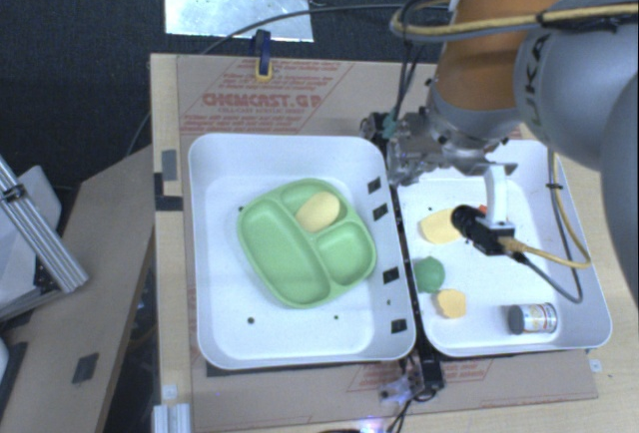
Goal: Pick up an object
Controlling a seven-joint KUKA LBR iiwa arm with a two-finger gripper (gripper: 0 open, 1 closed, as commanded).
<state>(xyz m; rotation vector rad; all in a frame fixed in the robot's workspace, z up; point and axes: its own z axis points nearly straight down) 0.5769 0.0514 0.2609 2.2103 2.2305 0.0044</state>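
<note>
Gripper (407, 154) sits at the back left corner of the right bin (481, 323), close against the wall it shares with the left bin (212, 251). From my seat it is a dark cluster of metal under the arm's (584, 72) orange band (494, 32), and the wrist covers its tips. I cannot tell whether it is open or closed, and I see nothing held in it.

The arm's bulk also hides most of the right bin's back wall and its far right corner, so I can only speak for the front half. There I count four loose things. A flat yellow slice (437, 226) lies nearest the gripper. A small green ball (429, 273) sits just in front of that. An orange-yellow piece (451, 303) nearly touches the ball. A short metal can (531, 318) lies on its side, well apart towards the front right; its label is too small to read.

In the left bin a green divided plate (290, 261) lies at an angle. A pale yellow lump (319, 212), possibly a lemon, rests in its upper right compartment. The other compartments show bare green.

Both bins rest on a cardboard sheet (290, 87) with red print, partly covered by the bins.
</note>
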